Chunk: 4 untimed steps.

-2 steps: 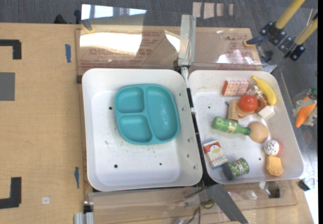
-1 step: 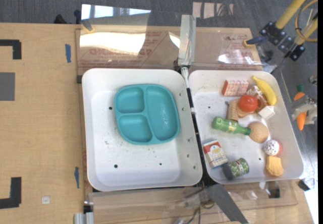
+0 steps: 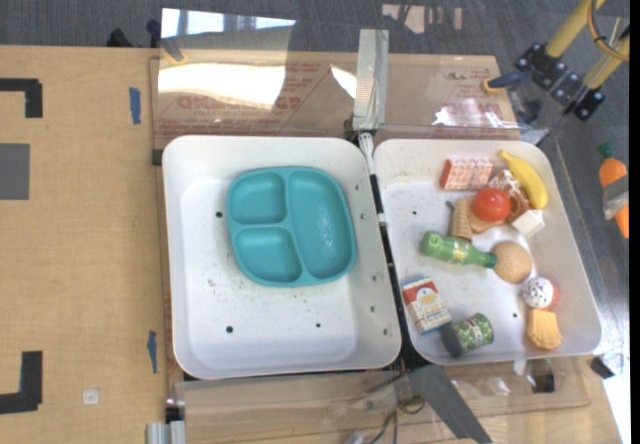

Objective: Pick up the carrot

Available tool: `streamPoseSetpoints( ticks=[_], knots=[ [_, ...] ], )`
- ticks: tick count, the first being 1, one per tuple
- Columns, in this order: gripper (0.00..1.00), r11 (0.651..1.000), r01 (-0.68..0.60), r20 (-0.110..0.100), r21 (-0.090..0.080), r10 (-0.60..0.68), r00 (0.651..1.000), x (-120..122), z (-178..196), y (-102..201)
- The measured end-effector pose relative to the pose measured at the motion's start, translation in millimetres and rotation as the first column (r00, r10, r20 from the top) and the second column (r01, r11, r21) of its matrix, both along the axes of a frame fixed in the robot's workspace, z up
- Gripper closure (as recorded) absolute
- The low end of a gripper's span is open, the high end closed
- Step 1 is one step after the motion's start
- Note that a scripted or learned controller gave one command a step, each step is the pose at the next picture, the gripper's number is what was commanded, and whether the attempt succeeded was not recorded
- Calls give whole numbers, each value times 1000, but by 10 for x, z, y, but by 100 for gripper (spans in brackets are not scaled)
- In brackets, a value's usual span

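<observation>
The orange piece we took for the carrot [image 3: 545, 329] lay in the near right corner of the right bin [image 3: 575, 232], just beside a white ball [image 3: 538, 292] and apart from the green can [image 3: 470, 332]. The arm's orange band [image 3: 613, 174] sat at the right edge, outside that bin (whether the gripper was clenched or released, we could not tell). A teal plate [image 3: 292, 225] rested in the left bin [image 3: 190, 262].

Two white bins [image 3: 190, 262]. Teal divided plate [image 3: 291, 225] in the nine o'clock one. In the three o'clock one: yellow banana [image 3: 527, 178], red tomato [image 3: 491, 204], green bottle [image 3: 455, 250], red-and-white checked box [image 3: 467, 173], white dotted ball [image 3: 538, 292], green can [image 3: 468, 333].
</observation>
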<state>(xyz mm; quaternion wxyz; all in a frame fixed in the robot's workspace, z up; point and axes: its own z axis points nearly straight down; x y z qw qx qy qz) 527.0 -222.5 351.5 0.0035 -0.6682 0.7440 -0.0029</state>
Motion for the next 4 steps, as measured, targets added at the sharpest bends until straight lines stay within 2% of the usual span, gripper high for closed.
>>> streamPoseSetpoints(
  ticks=[1,2,3,4],
  knots=[
    [100,949,-315,-9,3,315,949,-370,-438,-3],
    [100,878,-479,-2,-3,479,878,-39,481,81],
    [100,600,-800,-8,4,800,600,-468,-71,146],
    [100,371,-929,-4,-4,929,371,-97,362,51]
  ],
)
